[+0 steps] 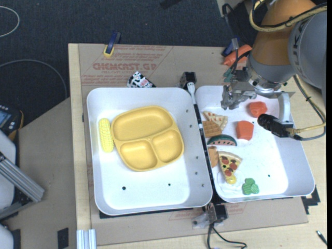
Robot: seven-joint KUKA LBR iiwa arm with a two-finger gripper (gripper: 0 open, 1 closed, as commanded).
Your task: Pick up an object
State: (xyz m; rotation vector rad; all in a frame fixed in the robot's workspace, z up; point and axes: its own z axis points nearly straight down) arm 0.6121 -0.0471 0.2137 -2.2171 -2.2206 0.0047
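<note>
My gripper (232,100) hangs over the back left part of the right bin (290,173), above and just behind a tan waffle piece (213,122). Nothing shows between its fingers. Toy food lies in this bin: a red tomato-like piece (257,108) to the gripper's right, an orange-red block (245,130), a watermelon slice (222,140), a pizza slice (227,165) and a green broccoli piece (250,187).
The left bin (98,180) holds a yellow divided plate (146,137) and a corn cob (106,134) at its left. A black-and-white toy (139,80) and a blue-yellow clip (110,45) lie on the board behind the bins.
</note>
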